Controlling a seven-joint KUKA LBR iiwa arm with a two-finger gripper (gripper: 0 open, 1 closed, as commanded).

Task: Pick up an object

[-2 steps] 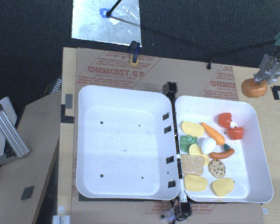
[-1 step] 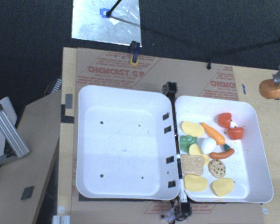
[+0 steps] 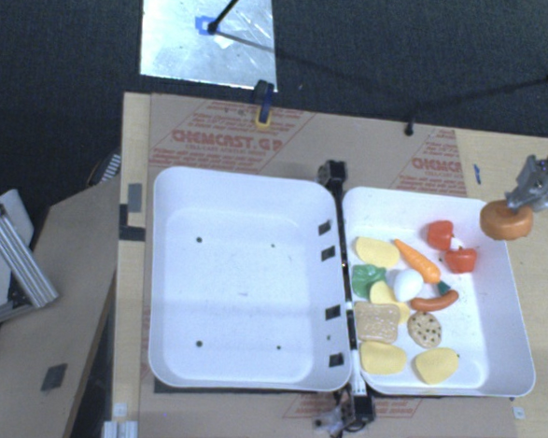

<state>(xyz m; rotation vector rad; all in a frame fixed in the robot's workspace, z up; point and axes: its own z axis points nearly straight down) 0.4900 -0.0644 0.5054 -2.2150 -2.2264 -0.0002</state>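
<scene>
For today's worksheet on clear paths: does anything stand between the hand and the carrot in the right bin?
Nothing visible. The hand is at the right bin's upper right rim; the carrot lies in the open, two red pieces beside that line.

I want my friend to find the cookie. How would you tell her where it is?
Look in the right-hand white bin, the one full of toy food. Near its front edge, the cookie lies beside a slice of bread and below a sausage. It alone is round, brown and dotted with dark chips.
</scene>
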